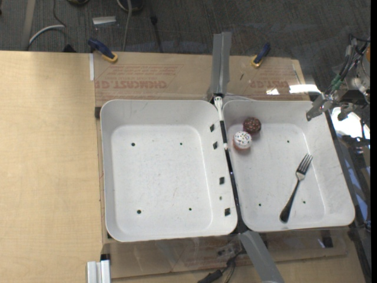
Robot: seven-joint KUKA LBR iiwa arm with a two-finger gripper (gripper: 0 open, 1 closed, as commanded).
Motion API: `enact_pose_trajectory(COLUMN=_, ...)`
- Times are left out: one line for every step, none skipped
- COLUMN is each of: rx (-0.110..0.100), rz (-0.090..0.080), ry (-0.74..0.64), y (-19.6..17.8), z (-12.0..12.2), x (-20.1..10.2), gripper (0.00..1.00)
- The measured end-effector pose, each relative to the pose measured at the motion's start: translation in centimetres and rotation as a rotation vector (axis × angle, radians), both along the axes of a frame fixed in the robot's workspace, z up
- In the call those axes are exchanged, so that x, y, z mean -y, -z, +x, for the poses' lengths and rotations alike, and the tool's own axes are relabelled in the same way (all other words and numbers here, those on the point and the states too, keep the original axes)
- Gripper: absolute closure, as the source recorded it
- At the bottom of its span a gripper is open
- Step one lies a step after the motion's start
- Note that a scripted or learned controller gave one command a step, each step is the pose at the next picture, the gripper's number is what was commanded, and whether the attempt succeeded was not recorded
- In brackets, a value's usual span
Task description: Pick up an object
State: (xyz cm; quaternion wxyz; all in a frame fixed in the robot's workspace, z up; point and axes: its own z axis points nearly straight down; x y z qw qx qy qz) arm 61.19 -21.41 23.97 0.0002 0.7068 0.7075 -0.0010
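A fork lies slantwise in the right bin, tines toward the far right wall, open floor around it; two small balls sit touching near the left wall; the left bin adjoins; whether the fingers, at the far right rim, are open I cannot tell.

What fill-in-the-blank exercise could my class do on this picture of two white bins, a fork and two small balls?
1. The fork lies in the ____ bin of the camera view.
2. The number of small balls in that bin is ____.
3. The dark ball and the white ball sit near the bin's ____ wall, beside the left bin.
4. The fork's tines point toward the ____ of the view.

Missing words: right; two; left; top
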Motion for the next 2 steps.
enact_pose_trajectory(rx=-0.003, rz=0.003, ry=-0.018, y=10.6, z=-5.2, x=-3.6, gripper=0.0)
enact_pose_trajectory(rx=-0.002, rz=0.003, ry=-0.11, y=14.9, z=-12.5, x=-2.8, gripper=0.0)
